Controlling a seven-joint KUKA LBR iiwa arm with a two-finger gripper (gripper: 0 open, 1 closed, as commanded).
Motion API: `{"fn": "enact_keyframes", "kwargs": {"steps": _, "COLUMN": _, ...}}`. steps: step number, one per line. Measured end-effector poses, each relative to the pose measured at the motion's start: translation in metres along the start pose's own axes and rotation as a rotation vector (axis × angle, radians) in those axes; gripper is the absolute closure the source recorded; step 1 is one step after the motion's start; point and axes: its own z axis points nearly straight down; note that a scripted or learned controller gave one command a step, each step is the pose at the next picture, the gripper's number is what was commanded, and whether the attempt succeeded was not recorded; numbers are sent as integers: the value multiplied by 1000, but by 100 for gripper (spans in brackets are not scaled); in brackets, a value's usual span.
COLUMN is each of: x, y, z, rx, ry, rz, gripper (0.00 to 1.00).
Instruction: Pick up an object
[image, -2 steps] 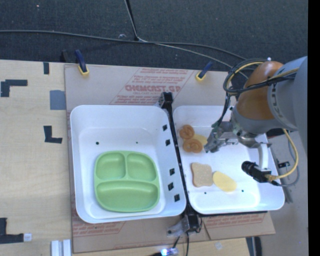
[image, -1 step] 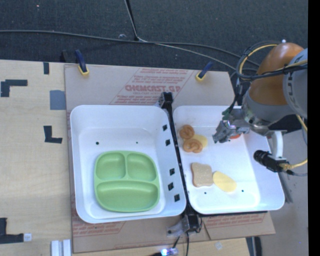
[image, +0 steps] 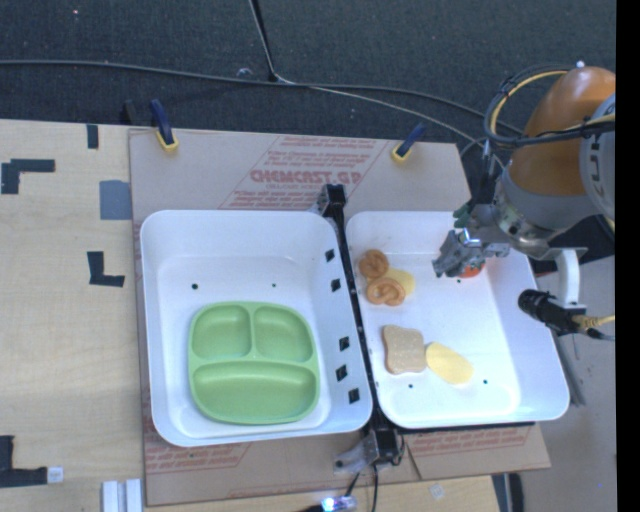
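The right bin (image: 505, 395) holds several small food items: two brown pretzel-like pieces (image: 380, 278), a pale yellow piece (image: 401, 282) behind them, a tan toast slice (image: 404, 349) and a yellow lemon-shaped item (image: 449, 363). My gripper (image: 457, 260) hangs over the bin's upper right part, right of the pretzels. A small red-orange object (image: 472, 266) shows right beside the fingertips, partly hidden by them; whether it is between them is unclear.
The left bin (image: 170, 250) holds a green divided plate (image: 253, 361). A black divider (image: 345, 300) runs between the bins. Blue-yellow clamps (image: 160, 126) pin the cardboard at the back. Cables cross the dark floor behind.
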Motion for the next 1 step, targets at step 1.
{"fn": "enact_keyframes", "kwargs": {"steps": 1, "x": 50, "y": 2, "z": -6, "rx": 2, "ry": 2, "rz": -5, "gripper": 100}}
